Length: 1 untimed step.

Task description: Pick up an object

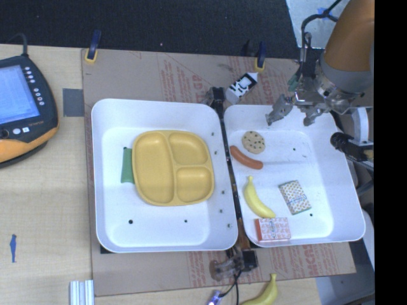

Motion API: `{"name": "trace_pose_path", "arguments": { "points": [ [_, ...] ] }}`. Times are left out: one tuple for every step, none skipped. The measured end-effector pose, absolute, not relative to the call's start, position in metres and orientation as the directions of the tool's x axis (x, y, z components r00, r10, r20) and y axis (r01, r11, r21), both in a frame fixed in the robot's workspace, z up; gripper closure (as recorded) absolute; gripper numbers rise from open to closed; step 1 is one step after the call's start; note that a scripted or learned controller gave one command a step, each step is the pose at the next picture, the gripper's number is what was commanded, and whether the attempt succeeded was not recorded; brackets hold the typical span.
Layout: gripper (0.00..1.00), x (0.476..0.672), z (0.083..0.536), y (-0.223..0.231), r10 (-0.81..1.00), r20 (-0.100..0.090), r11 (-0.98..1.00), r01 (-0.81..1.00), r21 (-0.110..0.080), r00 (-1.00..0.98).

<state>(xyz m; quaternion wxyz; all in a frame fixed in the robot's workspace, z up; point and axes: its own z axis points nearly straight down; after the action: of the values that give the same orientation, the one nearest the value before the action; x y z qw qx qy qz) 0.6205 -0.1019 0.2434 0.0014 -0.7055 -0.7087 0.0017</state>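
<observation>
Cardboard covers the bench under two white bins. Upper right, the gripper hovers with fingers spread and nothing between them, poised above the right bin's far edge; cookie, hot dog and banana wait below.

A wooden surface carries a brown cardboard sheet clamped at its far edge by a blue-and-yellow clip and a second clip. At the left edge lies a grey-and-orange handheld pendant with a lit screen. A grey tape patch sits just beside the cardboard's left edge. A black-and-white checkered tag lies on the cardboard near its far side. Close to the near edge, a banana rests on the cardboard beside a small cluster of cables and hardware. A ribbed metal piece shows at the bottom left.
</observation>
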Motion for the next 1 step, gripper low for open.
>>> {"name": "trace_pose_path", "arguments": {
  "points": [
    [0.0, 0.6466, 0.0904, -0.1057, 1.0, -0.001, 0.006, 1.0, -0.007, -0.006]
  ]
}}
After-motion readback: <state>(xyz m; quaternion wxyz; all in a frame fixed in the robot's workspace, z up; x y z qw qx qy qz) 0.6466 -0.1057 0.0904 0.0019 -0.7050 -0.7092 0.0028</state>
